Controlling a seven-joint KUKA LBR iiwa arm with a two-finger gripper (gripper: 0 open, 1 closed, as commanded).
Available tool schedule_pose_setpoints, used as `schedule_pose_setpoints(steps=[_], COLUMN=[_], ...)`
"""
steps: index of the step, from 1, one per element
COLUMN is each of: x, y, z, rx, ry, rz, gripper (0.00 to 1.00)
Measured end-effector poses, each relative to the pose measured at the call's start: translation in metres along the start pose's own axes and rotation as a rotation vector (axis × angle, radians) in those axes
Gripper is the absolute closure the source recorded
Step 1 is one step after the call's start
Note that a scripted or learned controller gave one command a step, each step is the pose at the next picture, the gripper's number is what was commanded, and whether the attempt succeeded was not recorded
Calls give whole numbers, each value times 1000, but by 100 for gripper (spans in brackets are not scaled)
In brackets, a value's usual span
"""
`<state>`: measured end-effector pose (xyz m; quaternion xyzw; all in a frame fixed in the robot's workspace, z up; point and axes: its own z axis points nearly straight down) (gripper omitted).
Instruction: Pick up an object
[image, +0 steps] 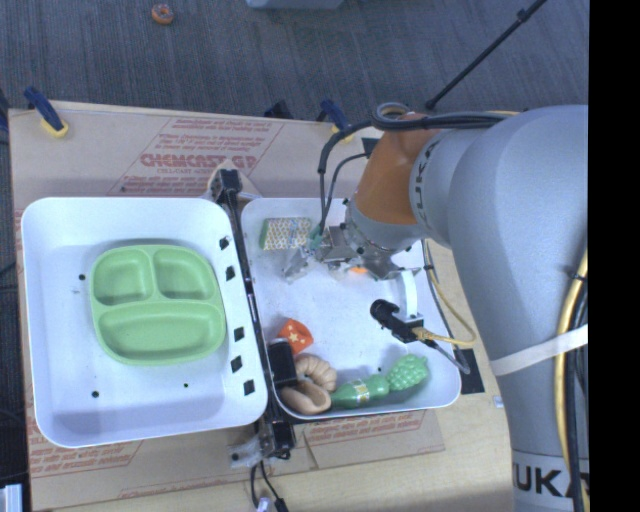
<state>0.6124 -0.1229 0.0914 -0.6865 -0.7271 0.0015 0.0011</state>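
My gripper (300, 260) hangs low over the back part of the right bin (340, 310), reaching in from the right. Just behind it lies a green and white meshed pad (283, 233), close to the gripper's tip. A small orange piece (356, 268) peeks out under the wrist. Toward the front of that bin lie a red-orange wedge (295, 333), a tan twisted pastry (312, 383) and a green toy vegetable (388, 382). Nothing can be seen held by the gripper.
The left bin (50, 300) holds a light green divided plate (156, 303). A small black thing (280, 362) sits against the right bin's left wall by the pastry. The grey arm (500, 230) covers the right bin's right side. Bare white floor shows mid-bin.
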Motion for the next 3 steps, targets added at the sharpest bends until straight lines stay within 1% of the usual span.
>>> schedule_pose_setpoints(steps=[1,2,3], x=[38,37,68], y=[-135,-134,-104], z=[1,-9,-100], rx=[3,2,0], ry=[3,3,1], rz=[103,98,319], gripper=[0,100,100])
